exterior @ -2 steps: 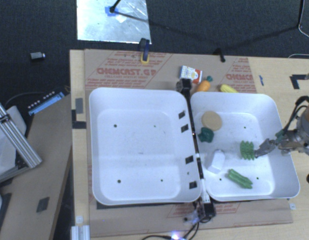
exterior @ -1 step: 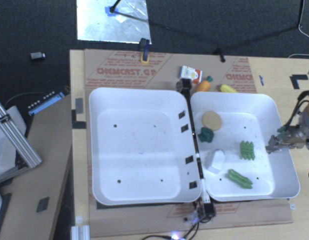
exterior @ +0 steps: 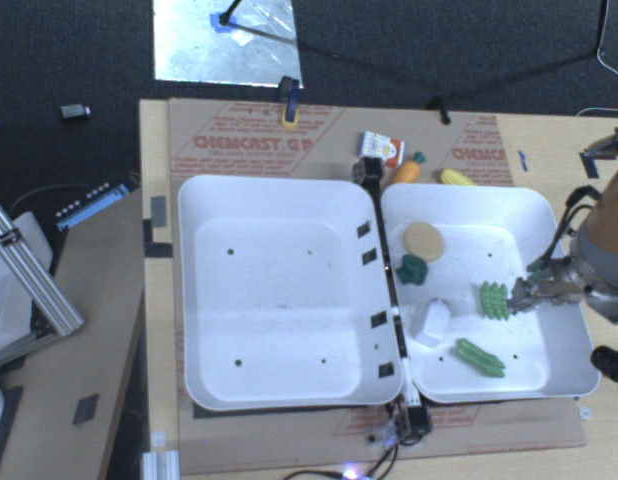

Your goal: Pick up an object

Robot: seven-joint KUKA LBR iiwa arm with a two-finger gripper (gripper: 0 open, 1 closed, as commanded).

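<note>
**Operator A:** Where do we stand on the pick?

**Operator B:** The gripper (exterior: pixel 519 295) sits low in the right bin (exterior: pixel 529 208), reaching in from the right side. Its tip is touching or just beside the ridged green toy (exterior: pixel 494 300). We cannot tell from this view whether the tool is released or clenched, and we see nothing clearly lifted, so we do not count the toy as grasped.

**Operator A:** What else lies in that bin?

**Operator B:** A tan disc (exterior: pixel 423 239) near the bin's far left, a dark green piece (exterior: pixel 413 270) just below it, a white cup-like object (exterior: pixel 432 320) near the divider, and a green pod (exterior: pixel 480 357) toward the near edge. The left bin (exterior: pixel 279 288) is bare. An orange carrot toy (exterior: pixel 406 172) and a yellow toy (exterior: pixel 455 178) lie on the cardboard beyond the bins.

**Operator A:** How do we execute this step well?

**Operator B:** We judge the ridged green toy to be the nearest candidate. We centre the tool over its middle, not its right edge, so that closing does not push it aside. We align the closing direction across its narrow width. We descend until the tips reach below its widest part, and we avoid pressing into the bin floor.

**Operator A:** Risks?

**Operator B:** The toy looks light and may slide on the smooth white floor. We lift straight up and confirm that it rises with the tool.
</note>
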